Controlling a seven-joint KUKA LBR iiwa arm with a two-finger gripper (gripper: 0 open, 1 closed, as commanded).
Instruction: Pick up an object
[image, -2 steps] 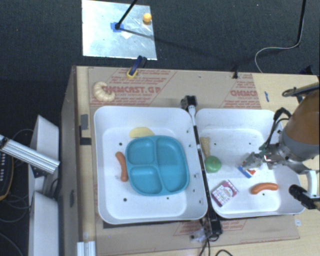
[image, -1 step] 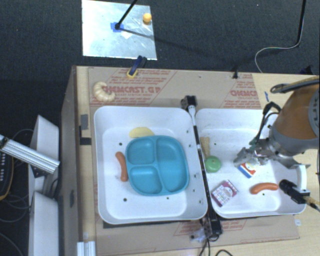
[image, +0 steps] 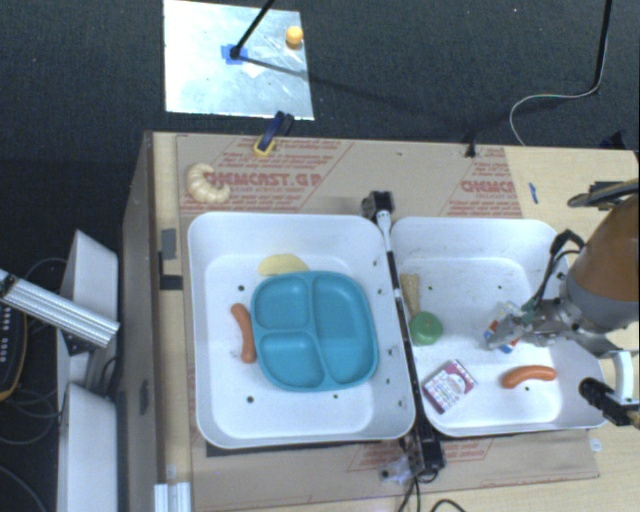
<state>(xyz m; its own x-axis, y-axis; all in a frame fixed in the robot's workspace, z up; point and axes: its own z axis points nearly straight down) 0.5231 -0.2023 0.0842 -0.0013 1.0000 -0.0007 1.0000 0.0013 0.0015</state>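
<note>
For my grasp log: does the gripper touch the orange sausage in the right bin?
Apart. The camera view shows white bin floor between the gripper and the orange sausage.

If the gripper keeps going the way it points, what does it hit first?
The gripper points left across the right bin. First in that line looks to be the green ball, then the divider beyond it. Its height above the floor is unclear, so it might pass over.

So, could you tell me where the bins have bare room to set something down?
Right bin: bare floor along the far wall, beyond the green ball. Near side crowded by gripper, sausage, packet. Left bin: blue tray dominates.
</note>
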